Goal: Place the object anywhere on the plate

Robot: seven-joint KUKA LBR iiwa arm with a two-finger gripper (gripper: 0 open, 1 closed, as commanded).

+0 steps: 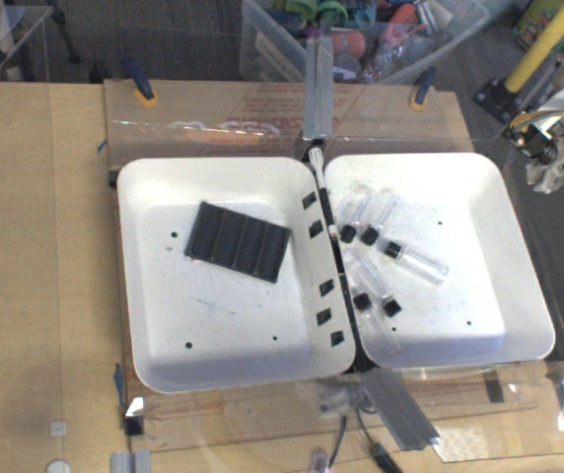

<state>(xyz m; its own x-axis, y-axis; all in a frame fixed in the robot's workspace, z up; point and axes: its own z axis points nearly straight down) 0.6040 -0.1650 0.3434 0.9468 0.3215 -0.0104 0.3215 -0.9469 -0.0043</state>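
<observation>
A dark grey ridged rectangular plate (238,241) lies flat in the left white bin (154,180), slightly turned, toward the bin's far side. Several clear plastic vials with black caps lie scattered in the left half of the right bin (484,180): one long vial (417,261) points toward the middle, others (373,210) sit near the far side, and more (373,291) lie close to the divider. My gripper (550,158) hangs at the right edge of the view, beyond the right bin's far right corner, well away from the vials and the plate.
A raised divider (323,264) with black tabs separates the two bins. Behind the bins stands a clear storage tub (361,13) full of colourful toys. Wooden bench surface stretches out on the left.
</observation>
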